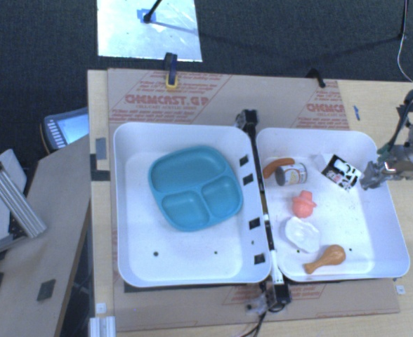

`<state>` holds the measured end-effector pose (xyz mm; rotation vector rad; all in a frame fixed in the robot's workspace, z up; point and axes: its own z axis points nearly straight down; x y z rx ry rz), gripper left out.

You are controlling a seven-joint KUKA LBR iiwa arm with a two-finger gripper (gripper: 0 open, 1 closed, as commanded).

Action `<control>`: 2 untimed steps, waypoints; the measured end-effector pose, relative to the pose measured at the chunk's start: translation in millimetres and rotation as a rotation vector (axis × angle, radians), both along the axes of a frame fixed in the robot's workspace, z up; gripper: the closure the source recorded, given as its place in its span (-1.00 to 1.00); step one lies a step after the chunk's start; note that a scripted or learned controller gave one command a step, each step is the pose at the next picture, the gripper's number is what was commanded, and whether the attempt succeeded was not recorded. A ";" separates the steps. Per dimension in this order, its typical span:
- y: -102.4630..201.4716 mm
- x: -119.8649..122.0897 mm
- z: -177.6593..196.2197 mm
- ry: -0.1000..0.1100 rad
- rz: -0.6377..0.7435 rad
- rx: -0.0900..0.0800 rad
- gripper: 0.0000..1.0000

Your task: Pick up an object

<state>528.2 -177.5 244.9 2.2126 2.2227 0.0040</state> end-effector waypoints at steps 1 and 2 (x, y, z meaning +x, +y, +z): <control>43.8 14.0 3.8 0.002 0.004 0.002 1.00; 94.9 43.4 -4.9 0.001 0.006 0.003 1.00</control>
